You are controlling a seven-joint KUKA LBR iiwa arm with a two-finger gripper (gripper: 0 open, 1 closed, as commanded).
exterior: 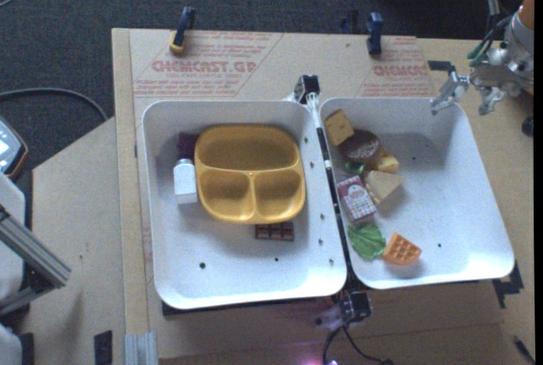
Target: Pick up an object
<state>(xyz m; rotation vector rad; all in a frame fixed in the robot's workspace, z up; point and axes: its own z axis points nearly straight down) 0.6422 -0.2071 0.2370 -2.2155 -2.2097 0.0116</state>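
Two white bins are set side by side on the bench. The gripper [465,93] is seen at the far right corner of the right bin [475,210], above its rim, with the jaws spread and nothing between them. Food pieces are clustered along that bin's left side: a cheese wedge [338,127], a brown cookie [361,146], a small carton [355,198], a green leaf [366,240] and an orange waffle [402,250]. A yellow divided plate [249,171] and a white bottle [185,181] are held in the left bin [212,270].
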